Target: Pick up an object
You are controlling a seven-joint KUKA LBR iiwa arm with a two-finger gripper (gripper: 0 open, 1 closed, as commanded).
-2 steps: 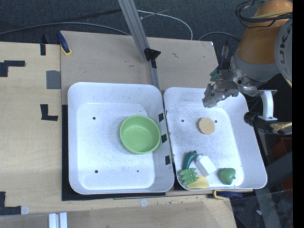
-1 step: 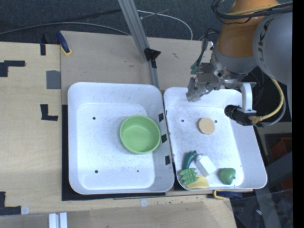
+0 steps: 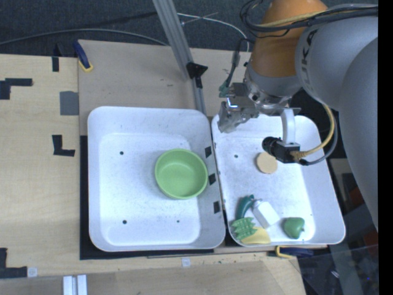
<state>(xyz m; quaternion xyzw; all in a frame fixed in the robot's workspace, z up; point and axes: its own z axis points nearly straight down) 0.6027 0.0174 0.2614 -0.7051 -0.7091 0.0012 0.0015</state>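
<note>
A green bowl [image 3: 181,174] sits in the left bin [image 3: 110,134], right of its middle. The right bin [image 3: 319,195] holds a tan disc [image 3: 267,163] near its centre and a cluster at its front edge: a green brush-like piece [image 3: 244,217], a white block [image 3: 266,214], a yellow piece [image 3: 260,238] and a small green object [image 3: 294,227]. My gripper [image 3: 230,118] hangs over the back left corner of the right bin, above the wall between the bins, well apart from the disc and the cluster.
A slanted metal pole [image 3: 178,39] crosses behind the bins and ends at a black clamp [image 3: 196,70]. The arm's grey body and orange band [image 3: 285,32] cover the back right of the scene. Cables loop beside the wrist.
</note>
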